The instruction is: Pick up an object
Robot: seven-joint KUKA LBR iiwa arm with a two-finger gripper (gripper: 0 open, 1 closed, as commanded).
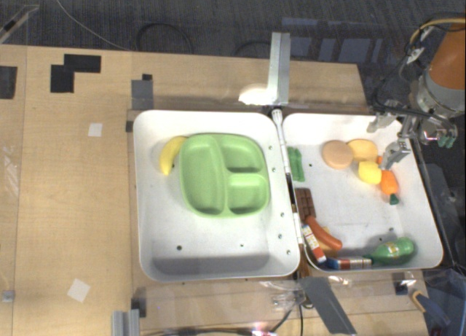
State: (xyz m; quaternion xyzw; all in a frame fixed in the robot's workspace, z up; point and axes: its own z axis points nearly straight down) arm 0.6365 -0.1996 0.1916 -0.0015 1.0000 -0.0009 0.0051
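Just below hand, carrot lengthwise, stem toward the camera.

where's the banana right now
The banana lies in the left bin, near its upper left corner, tucked against the left edge of the green divided plate.

Tray in left bin, banana beside
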